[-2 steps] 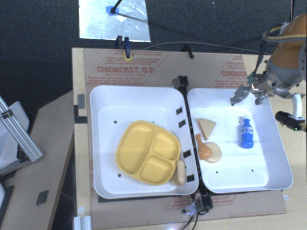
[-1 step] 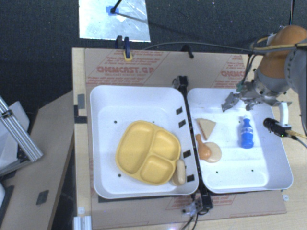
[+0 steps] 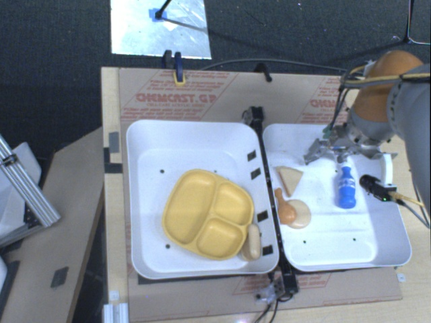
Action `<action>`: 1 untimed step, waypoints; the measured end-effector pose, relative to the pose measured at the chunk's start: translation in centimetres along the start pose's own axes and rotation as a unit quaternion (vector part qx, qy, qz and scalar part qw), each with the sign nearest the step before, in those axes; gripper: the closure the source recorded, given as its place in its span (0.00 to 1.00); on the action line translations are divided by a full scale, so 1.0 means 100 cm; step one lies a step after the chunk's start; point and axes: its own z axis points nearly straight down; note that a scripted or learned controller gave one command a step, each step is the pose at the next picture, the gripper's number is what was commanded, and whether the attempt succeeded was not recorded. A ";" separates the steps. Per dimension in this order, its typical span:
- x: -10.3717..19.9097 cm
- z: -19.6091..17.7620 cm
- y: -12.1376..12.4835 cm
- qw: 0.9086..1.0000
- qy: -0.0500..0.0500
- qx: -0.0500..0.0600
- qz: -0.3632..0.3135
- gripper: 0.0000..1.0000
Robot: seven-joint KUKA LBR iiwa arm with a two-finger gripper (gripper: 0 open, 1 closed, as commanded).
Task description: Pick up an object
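In the right bin lie three things. A blue bottle lies lengthwise at the right. A pale tan wedge sits near the left wall. Below it is an orange and tan spoon-like piece. My gripper hovers over the far part of this bin, up and left of the bottle and right of the wedge. Its grey fingers stand open with nothing between them.
The left bin holds a yellow divided plate with a small beige roll against its right lower edge. A black divider runs between the bins. Blue and yellow clamps sit at the bench's far edge.
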 end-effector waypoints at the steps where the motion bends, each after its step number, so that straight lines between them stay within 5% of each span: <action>1: 0.000 -0.014 0.002 1.000 -0.001 -0.003 -0.001 1.00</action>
